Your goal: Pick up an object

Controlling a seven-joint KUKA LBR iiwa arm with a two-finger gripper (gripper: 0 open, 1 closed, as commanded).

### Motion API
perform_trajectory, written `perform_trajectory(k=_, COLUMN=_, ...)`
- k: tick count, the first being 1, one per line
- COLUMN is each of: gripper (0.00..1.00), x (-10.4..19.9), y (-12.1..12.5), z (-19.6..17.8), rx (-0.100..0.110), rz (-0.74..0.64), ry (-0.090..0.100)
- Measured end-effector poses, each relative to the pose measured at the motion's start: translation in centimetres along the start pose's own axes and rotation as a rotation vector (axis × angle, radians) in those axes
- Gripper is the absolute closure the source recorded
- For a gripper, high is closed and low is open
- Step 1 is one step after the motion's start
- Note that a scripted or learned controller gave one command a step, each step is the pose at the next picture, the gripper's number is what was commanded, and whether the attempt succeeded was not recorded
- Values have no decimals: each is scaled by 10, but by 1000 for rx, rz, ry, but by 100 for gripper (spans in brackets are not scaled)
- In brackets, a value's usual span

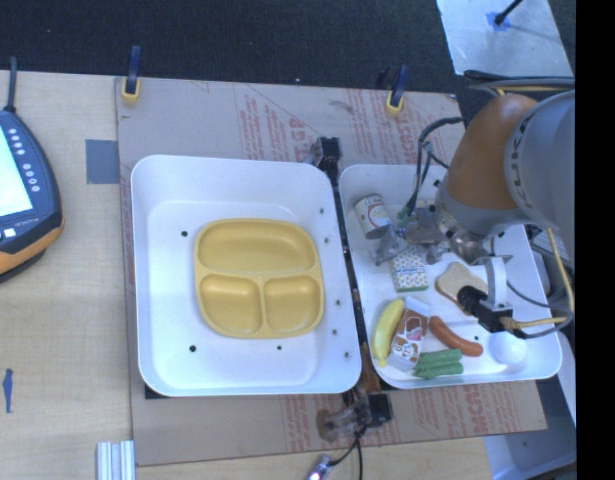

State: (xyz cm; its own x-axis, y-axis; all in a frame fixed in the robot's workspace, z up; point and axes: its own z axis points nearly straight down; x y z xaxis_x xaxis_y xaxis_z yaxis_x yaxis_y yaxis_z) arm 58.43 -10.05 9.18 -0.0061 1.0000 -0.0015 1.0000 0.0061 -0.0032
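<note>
Left bin (157, 268) holds a yellow divided tray (257, 275). Right bin (547, 363): banana (387, 328), small carton (409, 268), sausage (455, 335), all loose. Gripper (399, 245) hangs just above the carton, claw state undeterminable. Recommend descending squarely over one item, clear of neighbours.

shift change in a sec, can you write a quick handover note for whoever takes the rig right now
Hand: low in the right bin, near the can and the small printed packet; nothing visibly held, finger state can't be told.
Right bin things: banana, sausage, green pods, bread slice, white egg, snack wrapper.
Left bin: yellow divided tray.
Done: arm is over the objects.
Left: grasp one object and lift it.
</note>
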Motion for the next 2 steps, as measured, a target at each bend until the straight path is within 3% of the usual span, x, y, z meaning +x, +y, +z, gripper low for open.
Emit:
perform_trajectory(k=1, gripper=100, x=-1, y=0, z=-10, rx=3, rz=-2, ry=-1)
perform_trajectory(k=2, gripper=100, x=53, y=-31, z=-101, rx=-1, rz=0, ry=2)
